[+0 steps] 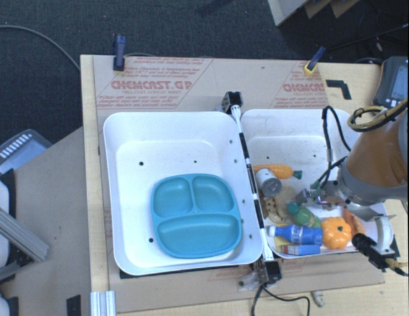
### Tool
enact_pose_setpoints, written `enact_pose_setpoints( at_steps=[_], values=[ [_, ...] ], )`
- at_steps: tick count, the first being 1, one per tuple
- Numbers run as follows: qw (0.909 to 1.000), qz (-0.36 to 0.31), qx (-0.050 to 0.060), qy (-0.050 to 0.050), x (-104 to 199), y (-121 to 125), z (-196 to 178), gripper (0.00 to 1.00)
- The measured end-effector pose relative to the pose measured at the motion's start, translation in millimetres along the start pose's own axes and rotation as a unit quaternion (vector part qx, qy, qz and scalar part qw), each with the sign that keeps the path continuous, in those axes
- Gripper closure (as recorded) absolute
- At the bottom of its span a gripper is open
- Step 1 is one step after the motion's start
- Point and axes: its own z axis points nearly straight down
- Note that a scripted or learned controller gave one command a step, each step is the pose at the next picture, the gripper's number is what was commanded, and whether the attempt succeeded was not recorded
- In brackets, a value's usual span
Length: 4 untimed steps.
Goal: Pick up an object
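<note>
- Cardboard-topped bench [191, 78] carries your two white bins.
- Left bin [125, 143] holds a blue divided plate [195, 214].
- Right bin [283, 127] holds the orange pumpkin toy [336, 232], beside your arm [375, 163].

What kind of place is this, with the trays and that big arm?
Probably a robotics lab test bench: a robot arm reaches over two white bins, one holding a blue divided plate, the other toy food like an orange pumpkin.

A blue divided plate [196, 214] lies in the left white bin [125, 176] (three compartments), on the brown bench [191, 78].
</note>
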Motion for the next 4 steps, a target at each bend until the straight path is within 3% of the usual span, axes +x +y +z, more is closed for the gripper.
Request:
enact_pose_setpoints(
  at_steps=[1,2,3,4],
  values=[
    [1.0000,0.000,0.002,0.001,0.9,-0.8,-9.0,1.00],
    [1.0000,0.000,0.002,0.001,0.8,-0.8,-9.0,0.00],
    [1.0000,-0.001,0.006,0.002,-26.7,60.1,3.5,0.00],
    [1.0000,-0.002,0.007,0.004,11.7,171.2,5.3,0.00]
  ],
)
